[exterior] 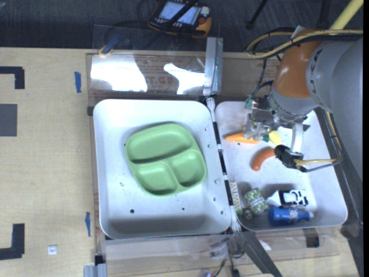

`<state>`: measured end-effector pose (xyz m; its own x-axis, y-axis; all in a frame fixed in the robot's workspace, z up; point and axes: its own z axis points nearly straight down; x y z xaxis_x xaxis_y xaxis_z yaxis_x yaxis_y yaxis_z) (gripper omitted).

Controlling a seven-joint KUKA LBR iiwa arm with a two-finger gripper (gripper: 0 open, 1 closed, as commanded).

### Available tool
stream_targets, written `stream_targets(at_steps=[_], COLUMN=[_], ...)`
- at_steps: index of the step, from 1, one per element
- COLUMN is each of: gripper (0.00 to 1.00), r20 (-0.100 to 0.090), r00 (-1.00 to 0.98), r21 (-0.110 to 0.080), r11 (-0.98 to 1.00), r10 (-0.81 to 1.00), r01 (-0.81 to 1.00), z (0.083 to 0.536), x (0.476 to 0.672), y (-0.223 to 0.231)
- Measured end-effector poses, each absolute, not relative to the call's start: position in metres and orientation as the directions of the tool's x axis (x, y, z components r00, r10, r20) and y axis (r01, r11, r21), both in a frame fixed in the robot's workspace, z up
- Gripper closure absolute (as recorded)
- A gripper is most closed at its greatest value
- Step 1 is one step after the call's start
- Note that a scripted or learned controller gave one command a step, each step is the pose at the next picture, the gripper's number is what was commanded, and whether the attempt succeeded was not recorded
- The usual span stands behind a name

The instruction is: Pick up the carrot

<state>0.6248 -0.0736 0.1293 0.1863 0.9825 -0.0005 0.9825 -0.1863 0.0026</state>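
Item: slim orange carrot (241, 137), tapered, lying flat on the floor of the right-hand shallow white bin (328, 198), point toward the divider between the bins; placed loose among other goods, evidently as one pick target in a mixed lot. Item: two-finger tool (258, 129), set directly over the carrot's thick end and down close to it; whether it stands wide, narrow or closed on the carrot cannot be told, for its own body hides the tips. Item: grey arm with orange band (293, 74), entering from beyond the carrot's thick end, wrist bent steeply downward, a posture that suits a top-down grasp. Item: curved orange sausage-shaped piece (262, 157), just beside the carrot on the near side, apart from it. Item: small yellow object (275, 137), beside the tool. Item: blue bottle lying on its side (289, 215), green patterned can (253, 201), black-and-white object (294, 198), all well nearer the camera than the carrot. Item: green three-compartment plastic tray (166, 157), in the left-hand white bin (115, 212), across the divider from the carrot. Judgement: carrot not yet lifted.
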Motion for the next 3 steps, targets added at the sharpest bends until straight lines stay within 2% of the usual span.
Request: stream_targets(at_steps=[1, 2, 3], gripper=[0.0, 0.0, 0.0], r20=[-0.001, -0.005, 0.001], r00=[0.186, 0.112, 0.343], r21=[0.002, 0.027, -0.003], r11=[-0.186, -0.112, -0.343], r10=[0.982, 0.994, 0.939], r01=[0.982, 0.993, 0.939], z=[0.129, 0.097, 0.094], x=[0.625, 0.646, 0.546], y=[-0.074, -0.11, -0.171])
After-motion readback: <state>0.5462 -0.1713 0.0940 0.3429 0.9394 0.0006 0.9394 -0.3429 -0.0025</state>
